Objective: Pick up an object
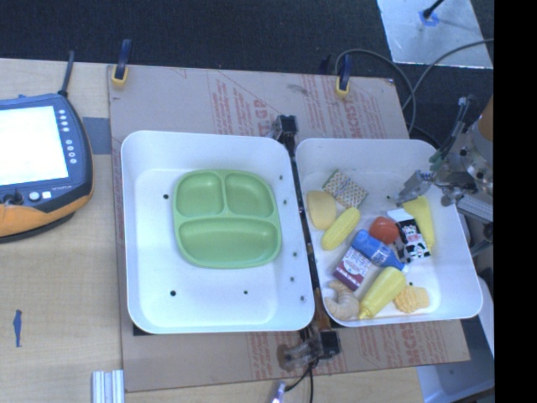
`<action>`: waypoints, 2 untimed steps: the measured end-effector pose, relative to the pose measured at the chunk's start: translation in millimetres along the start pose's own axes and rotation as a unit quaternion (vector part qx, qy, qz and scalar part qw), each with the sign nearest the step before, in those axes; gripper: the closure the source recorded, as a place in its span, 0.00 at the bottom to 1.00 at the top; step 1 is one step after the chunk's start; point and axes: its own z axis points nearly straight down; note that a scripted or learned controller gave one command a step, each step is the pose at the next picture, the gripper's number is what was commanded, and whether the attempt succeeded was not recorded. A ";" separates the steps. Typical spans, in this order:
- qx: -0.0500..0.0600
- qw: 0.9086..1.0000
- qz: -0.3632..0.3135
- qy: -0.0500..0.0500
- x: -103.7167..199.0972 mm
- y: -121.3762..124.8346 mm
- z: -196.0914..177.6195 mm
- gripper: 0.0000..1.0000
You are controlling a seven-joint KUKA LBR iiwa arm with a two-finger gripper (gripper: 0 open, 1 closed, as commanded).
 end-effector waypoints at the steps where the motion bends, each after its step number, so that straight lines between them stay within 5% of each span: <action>1: 0.001 1.000 -0.001 0.000 18.6 24.1 52.8 0.00; 2: -0.001 1.000 0.000 0.000 -1.3 77.6 69.1 0.00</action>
